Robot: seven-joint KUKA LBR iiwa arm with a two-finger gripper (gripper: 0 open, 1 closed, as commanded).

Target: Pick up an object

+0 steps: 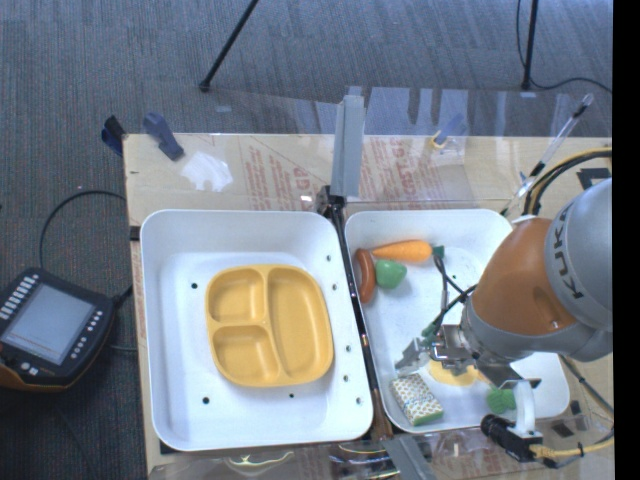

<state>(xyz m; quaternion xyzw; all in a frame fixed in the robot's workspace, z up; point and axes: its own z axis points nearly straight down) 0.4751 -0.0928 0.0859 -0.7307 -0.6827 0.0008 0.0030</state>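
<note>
The arm [545, 288] reaches into the right bin [480, 223] on the desk [270, 163], and its gripper [428, 352] hangs low over the bin floor with its fingers spread and nothing between them. Just below the gripper lies a patterned block [417, 399]; a yellow piece [452, 373] shows beside it, partly under the wrist, and a small green object [500, 400] lies further right. Above the gripper, at the bin's far end, lie a carrot [402, 251], a green item [390, 275] and a brown one [365, 273]. The left bin [170, 258] holds a yellow divided plate [268, 324]
</note>
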